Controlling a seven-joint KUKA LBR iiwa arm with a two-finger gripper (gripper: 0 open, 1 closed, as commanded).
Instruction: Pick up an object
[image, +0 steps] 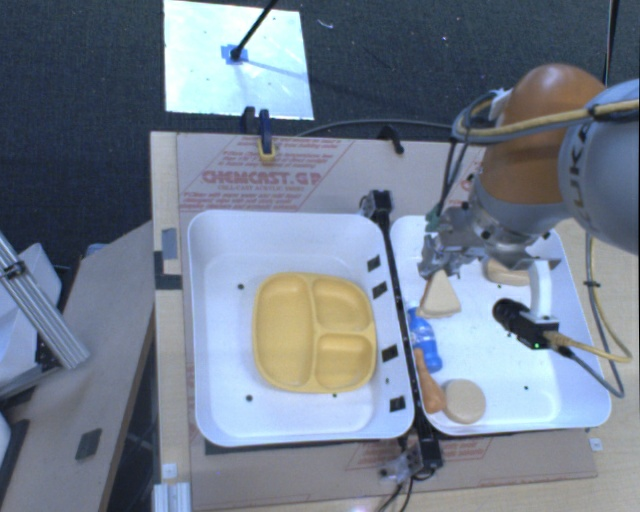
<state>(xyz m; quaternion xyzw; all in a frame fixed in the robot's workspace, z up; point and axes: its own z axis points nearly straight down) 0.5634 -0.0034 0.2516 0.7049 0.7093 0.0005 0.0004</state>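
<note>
We are seeing the arm (560, 130) reaching in from the right, its pincer (447, 262) hanging over the right bin (575, 400), just above a tan wedge (440, 298); whether it is clenched we cannot tell. Red "CHEMCAST GP" lettering (262, 178) is showing on the bench (110, 300) board behind the bins.

A yellow divided tray (313, 333) lies in the left white bin (215, 300). Right of that tray lie a blue bottle (424, 342), an orange carrot (429, 385), a tan round (464, 400) and a beige wedge (440, 296).
</note>
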